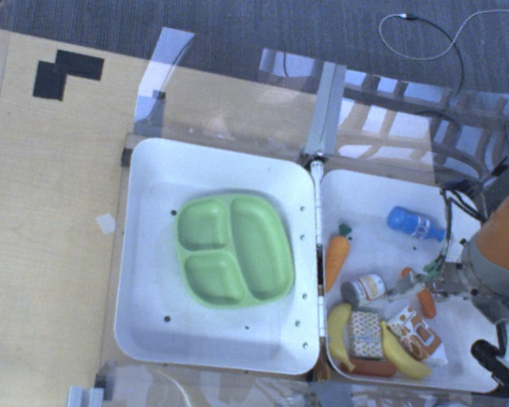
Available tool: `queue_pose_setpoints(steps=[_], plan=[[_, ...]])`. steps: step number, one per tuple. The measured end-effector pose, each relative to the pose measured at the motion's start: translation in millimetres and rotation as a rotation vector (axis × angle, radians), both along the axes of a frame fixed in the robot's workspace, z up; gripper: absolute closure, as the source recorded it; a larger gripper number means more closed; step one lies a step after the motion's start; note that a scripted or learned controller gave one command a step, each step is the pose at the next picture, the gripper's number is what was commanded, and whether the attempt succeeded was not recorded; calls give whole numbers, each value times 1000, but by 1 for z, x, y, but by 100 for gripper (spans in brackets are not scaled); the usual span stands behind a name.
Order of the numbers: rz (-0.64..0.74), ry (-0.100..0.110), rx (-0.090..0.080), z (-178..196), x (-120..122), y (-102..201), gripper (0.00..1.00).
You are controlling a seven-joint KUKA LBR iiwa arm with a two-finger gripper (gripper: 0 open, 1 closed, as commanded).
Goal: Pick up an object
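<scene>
Where toys crowd, right bin edge.

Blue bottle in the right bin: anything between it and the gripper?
Nothing visible. The blue bottle lies by itself on bare floor in the far part of the right bin. The gripper hangs just nearer than it, above a small orange piece, with open bin floor between them.

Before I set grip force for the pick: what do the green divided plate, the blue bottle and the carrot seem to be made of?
Green divided plate: likely moulded plastic, matte, one even colour with soft rounded ridges.
Blue bottle: probably plastic, slightly glossy, with a paler end; too small to be sure.
Carrot: looks like a toy, plastic or possibly fabric, with flat uniform orange and a dark green top.
</scene>
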State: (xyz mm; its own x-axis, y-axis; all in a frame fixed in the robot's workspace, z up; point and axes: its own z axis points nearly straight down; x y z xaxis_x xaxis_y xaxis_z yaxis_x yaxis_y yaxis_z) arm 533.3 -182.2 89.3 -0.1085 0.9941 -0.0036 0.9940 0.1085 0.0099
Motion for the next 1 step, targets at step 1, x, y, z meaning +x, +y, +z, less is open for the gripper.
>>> queue_pose_setpoints(steps=[1], plan=[[3, -6, 1, 12, 3, 2, 100]])
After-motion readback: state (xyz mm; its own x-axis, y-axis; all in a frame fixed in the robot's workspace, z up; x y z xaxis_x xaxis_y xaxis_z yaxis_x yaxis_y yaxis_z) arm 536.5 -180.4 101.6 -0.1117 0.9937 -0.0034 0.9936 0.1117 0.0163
